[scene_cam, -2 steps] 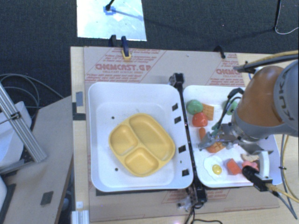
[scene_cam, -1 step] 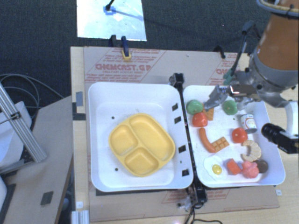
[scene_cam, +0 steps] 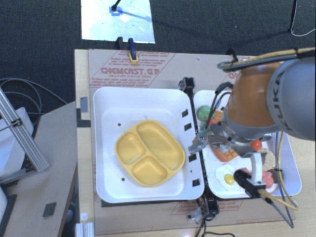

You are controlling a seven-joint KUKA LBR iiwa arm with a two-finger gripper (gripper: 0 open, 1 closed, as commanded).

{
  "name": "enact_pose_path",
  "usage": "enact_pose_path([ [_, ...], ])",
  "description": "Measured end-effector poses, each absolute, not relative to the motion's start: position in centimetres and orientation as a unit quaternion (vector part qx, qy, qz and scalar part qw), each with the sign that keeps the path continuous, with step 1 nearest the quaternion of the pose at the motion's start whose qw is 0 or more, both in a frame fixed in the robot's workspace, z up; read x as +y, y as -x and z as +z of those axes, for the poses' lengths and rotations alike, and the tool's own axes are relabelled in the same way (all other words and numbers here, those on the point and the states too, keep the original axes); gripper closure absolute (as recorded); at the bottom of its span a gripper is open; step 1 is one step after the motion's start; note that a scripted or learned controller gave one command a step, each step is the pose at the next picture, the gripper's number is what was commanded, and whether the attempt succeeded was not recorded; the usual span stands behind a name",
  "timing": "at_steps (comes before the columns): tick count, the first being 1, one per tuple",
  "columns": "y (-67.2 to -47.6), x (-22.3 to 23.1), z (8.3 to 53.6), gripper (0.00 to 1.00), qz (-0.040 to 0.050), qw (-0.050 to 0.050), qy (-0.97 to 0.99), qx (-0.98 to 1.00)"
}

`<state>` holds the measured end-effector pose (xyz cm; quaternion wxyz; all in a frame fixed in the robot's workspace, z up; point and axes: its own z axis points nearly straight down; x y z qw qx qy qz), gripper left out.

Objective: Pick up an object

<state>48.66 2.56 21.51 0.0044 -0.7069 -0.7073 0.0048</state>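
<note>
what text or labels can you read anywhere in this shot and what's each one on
"CHEMCAST" in large red letters, then "GP" less clearly, on the brown protective sheet beneath the two bins.
Smaller red lines above and below it: too blurred to read.
"KUKA" in dark letters on the grey robot arm, partly visible.

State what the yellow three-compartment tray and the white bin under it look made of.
Yellow three-compartment tray: probably moulded plastic, smooth and slightly glossy, with rounded compartment walls. White bin: likely thin formed plastic, matte to satin, with soft rounded corners and a shallow lip.
</note>
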Motion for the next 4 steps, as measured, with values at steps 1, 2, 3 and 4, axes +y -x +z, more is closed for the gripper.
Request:
enact_pose_path([
  [1, -48.6, 3.3, 18.2, 0.00, 0.0011, 0.002, 0.707, -0.707],
  [2, -48.7, -6.7, 18.5, 0.00, 0.0005, -0.002, 0.710, -0.704],
  [3, -49.0, -6.3, 39.7, 0.00, -0.0071, -0.008, 0.705, -0.709],
  [4, -50.4, -4.5, 25.7, 0.00, 0.0035, 0.004, 0.706, -0.708],
])
